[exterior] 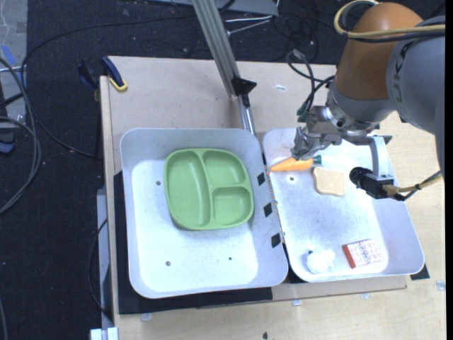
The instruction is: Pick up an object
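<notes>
The gripper [306, 147] is down at the far left corner of the right bin [396, 225], right over the orange carrot-shaped piece [291, 165]. Whether its jaws are apart or closed can't be told from this angle, because the wrist blocks them.

The carrot piece lies flat on the bin floor, hard against the bin's left wall, just beside the tan bread-like slice [330, 182]. Its long axis runs roughly left to right across the view. The thin tip points toward the left bin [141, 261], and the thicker end sits under the gripper.

It looks like a light toy, probably stiff plastic, smooth and tapered, so it could squirt out of a pinch placed near the point. The safer hold appears to be across the thick end, jaws closing square to the long axis. The wall beside it leaves little room for a finger on that side.

Elsewhere the green divided plate [209, 188] sits in the left bin, while a red packet [364, 253] and a white lump [320, 261] rest near the front of the right one.
</notes>
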{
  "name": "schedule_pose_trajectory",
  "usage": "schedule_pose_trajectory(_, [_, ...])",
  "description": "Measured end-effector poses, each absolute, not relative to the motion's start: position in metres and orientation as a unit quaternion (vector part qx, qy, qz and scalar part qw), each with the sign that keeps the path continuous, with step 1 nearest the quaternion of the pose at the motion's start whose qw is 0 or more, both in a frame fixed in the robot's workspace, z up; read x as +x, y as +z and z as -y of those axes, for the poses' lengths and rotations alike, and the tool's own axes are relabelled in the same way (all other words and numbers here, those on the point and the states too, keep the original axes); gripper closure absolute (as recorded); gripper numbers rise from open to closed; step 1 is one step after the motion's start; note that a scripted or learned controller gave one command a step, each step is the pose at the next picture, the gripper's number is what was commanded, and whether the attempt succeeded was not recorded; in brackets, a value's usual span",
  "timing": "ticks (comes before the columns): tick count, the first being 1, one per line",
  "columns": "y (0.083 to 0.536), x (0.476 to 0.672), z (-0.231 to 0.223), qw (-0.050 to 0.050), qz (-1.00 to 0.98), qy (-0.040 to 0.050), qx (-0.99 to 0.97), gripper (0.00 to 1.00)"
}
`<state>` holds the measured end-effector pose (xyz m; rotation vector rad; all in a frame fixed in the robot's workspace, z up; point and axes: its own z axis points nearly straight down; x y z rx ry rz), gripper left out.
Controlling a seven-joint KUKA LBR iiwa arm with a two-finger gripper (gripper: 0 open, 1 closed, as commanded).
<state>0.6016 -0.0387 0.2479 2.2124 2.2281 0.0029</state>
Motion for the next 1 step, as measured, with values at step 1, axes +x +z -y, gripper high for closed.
schedule_pose_trajectory(1, [0.2344, 0.6166, -0.0104, 0.000, -0.710, 0.0006, 0.705, 1.00])
